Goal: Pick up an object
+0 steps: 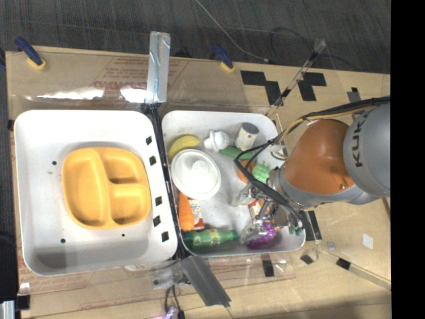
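Note:
My gripper (260, 212) reaches down into the right bin (219, 119) near its lower right corner, just above a purple object (264, 235). The arm's orange band (319, 157) and cables hide much of that side. Beside the gripper lie a green bottle (211, 238) along the bin's front wall, an orange packet (188, 212), a white bowl (196, 171), a yellow item (183, 143), a small white figure (216, 140), a cream cup (247, 135) and green pieces (260, 173). I see nothing clearly held between the fingers.
The left bin (40, 238) holds a yellow divided tray (106, 185). A silver tape strip (158, 65) stands on the cardboard behind the bins. Blue clamps (30, 52) sit at the back edge. Cables run across the right bin's far corner.

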Robot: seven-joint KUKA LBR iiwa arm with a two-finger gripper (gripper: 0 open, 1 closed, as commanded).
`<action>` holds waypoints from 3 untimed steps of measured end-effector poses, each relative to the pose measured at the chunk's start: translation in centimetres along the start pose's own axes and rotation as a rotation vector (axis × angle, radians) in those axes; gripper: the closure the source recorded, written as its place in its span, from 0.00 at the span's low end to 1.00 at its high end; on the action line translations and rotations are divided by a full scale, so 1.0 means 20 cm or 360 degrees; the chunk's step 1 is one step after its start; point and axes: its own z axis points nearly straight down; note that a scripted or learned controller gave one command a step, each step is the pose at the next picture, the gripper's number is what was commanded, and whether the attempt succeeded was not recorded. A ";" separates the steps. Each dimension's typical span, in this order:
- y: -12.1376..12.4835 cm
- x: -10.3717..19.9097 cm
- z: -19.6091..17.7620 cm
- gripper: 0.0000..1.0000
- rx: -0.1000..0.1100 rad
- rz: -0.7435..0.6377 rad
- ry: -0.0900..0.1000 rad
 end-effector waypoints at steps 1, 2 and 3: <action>0.01 -0.46 -0.15 0.00 0.0001 0.0173 -0.0006; 0.03 -0.35 0.00 0.00 0.0001 0.0245 0.0000; -0.05 0.00 -0.01 0.00 0.0000 0.0468 -0.0002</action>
